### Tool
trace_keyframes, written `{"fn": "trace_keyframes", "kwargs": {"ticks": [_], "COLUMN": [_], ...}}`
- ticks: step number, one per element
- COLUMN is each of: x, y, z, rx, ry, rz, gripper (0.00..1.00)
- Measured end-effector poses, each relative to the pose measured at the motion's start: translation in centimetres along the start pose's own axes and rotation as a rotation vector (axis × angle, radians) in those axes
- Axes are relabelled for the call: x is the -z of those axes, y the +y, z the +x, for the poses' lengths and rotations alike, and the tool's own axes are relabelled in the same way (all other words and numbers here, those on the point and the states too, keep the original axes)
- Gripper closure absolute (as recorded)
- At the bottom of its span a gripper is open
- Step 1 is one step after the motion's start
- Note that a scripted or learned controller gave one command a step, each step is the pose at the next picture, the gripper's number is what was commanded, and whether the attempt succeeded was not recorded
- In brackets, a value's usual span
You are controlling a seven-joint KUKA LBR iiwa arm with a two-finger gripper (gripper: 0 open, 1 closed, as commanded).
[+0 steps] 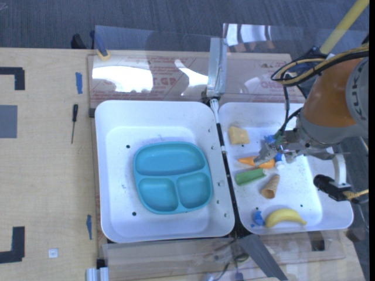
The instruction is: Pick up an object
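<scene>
My gripper [269,153] hangs low over the middle of the right bin [334,212], with the grey and orange arm reaching in from the right. Its tip sits right above an orange carrot [253,162] and hides that carrot's right end. Just below lies a green stick-shaped piece [249,177], and a tan cone [270,185] rests to its right. A pale yellow chunk [238,135] lies toward the back left of this bin. Near the front edge are a yellow banana [285,217] and a small blue piece [258,218].
The left bin [111,133] holds a teal divided plate [173,176]. A raised divider [222,157] separates the two bins. Clear plastic walls [176,69] stand behind them. Cables [299,69] loop off the arm at the back right.
</scene>
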State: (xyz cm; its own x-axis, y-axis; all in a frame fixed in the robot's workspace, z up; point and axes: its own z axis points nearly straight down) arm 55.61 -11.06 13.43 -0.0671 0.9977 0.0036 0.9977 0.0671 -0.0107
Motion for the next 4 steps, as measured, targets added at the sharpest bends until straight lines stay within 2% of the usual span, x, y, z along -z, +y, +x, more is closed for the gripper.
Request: {"fn": "trace_keyframes", "kwargs": {"ticks": [1,2,3,4], "x": [-4.7,-3.4,5.5,1.3], "y": [3.8,4.0,4.3,7.2], "z": [-4.5,-4.6,3.7,0.3], "rx": [0.076,0.074,-0.053,0.101], "ry": [-0.007,-0.009,-0.002,-0.003], "rz": [-0.018,-0.024,-0.021,-0.002], "gripper": [0.0,1.0,1.0,1.0]}}
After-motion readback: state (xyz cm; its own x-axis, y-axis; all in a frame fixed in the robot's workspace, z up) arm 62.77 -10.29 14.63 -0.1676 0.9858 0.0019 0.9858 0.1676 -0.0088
